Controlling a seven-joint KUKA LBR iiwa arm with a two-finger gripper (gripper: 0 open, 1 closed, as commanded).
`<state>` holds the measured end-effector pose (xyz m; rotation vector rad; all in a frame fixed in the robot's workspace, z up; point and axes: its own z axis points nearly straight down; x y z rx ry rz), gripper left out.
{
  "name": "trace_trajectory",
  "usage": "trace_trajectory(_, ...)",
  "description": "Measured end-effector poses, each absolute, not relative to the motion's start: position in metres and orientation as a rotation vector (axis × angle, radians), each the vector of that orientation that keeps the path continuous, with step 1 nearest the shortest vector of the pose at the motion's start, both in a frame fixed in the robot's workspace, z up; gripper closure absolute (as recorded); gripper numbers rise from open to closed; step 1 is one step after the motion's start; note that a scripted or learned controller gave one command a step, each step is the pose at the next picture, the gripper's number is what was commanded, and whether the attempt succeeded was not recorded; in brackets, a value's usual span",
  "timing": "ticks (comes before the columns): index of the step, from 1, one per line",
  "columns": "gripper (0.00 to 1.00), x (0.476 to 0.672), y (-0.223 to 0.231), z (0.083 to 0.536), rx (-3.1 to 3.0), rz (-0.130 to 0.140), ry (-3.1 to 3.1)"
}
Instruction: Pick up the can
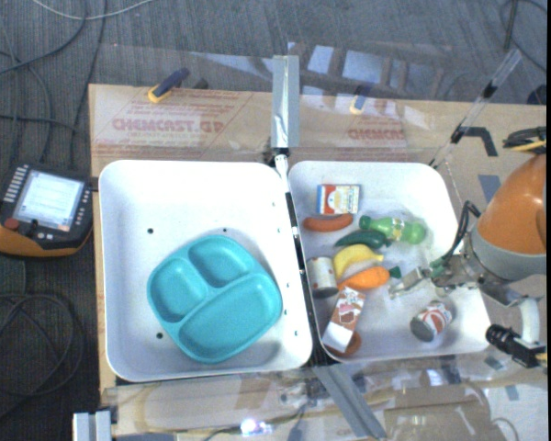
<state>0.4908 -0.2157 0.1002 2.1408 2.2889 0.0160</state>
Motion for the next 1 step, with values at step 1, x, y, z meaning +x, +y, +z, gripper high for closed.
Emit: trace_trajectory(1, 0.0, 0.4916, -0.2163, 0.0952, 2.131, 0.022, 2.3)
